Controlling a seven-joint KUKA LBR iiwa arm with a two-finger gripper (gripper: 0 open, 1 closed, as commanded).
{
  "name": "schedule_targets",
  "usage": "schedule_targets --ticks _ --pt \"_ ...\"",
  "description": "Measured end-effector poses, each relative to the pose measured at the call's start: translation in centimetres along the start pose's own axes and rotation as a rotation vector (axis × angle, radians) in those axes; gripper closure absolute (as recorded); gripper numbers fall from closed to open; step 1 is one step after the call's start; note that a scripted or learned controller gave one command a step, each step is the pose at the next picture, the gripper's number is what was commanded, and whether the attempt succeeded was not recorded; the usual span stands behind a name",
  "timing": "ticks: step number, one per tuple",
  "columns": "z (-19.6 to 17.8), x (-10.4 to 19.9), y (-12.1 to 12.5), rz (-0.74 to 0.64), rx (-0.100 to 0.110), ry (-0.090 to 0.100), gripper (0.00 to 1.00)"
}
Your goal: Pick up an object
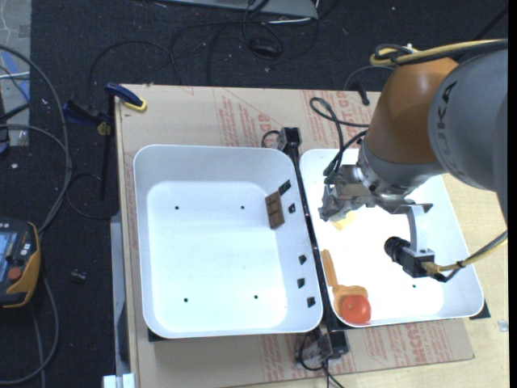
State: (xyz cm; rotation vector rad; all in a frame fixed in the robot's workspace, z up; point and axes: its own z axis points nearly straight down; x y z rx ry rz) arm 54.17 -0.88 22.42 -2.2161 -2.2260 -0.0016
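Grey metal arm (477, 111) with glossy orange band fills upper right, nearest the lens. Its gripper (338, 204) hangs over the right white plastic bin (452, 217), beside a small pale yellow piece (342, 221); finger state cannot be told. Round red ball (354, 307) on an orange handled piece (329, 269) lies at that bin's near-left corner. Left white bin (161, 168) holds a brown rectangular block (275, 212) by its right wall.

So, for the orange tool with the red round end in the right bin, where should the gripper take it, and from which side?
Probably the narrow orange handle, coming straight down from above. The tool lies flat against the right bin's left wall, so the fingers should close along that wall's direction, not across it. The red round end looks wider and sits in the corner, with less room.
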Motion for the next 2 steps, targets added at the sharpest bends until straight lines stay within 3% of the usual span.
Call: schedule_targets --ticks 1,2 --pt "0.2 4.6 1.0 0.0 0.001 0.0 1.0" --pt "-0.8 9.1 3.8 0.001 0.0 0.0 1.0"
